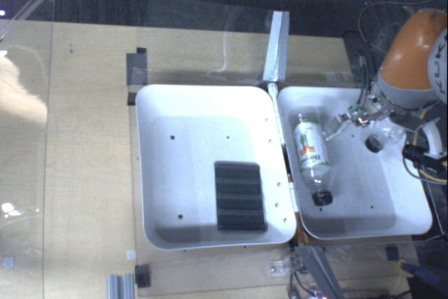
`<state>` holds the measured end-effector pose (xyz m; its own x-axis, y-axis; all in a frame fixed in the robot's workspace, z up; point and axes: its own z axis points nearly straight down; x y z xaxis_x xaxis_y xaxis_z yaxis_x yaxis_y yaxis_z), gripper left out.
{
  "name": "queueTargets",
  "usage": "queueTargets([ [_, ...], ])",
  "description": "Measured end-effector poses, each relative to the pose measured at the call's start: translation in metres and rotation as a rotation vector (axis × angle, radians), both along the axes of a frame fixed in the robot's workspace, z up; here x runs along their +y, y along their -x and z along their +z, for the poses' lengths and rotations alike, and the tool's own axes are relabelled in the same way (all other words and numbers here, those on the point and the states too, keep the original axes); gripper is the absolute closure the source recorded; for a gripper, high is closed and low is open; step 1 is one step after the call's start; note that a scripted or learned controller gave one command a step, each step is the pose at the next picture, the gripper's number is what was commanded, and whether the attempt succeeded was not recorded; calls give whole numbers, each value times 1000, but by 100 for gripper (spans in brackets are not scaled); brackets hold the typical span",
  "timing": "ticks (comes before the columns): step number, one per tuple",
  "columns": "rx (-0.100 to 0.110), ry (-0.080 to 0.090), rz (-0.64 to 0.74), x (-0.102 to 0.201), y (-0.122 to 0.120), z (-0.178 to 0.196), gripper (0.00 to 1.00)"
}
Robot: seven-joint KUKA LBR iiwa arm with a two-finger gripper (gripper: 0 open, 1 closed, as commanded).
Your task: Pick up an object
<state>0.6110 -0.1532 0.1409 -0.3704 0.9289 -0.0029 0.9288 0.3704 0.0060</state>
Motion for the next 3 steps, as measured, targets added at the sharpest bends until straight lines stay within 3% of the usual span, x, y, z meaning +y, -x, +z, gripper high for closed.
queueTargets([
  [1, -16, 20, -26, 26, -19, -39, 0],
  [2, -41, 39, -69, 31, 22, -41, 0],
  [3, 0, 0, -144, -25, 3, 19, 0],
])
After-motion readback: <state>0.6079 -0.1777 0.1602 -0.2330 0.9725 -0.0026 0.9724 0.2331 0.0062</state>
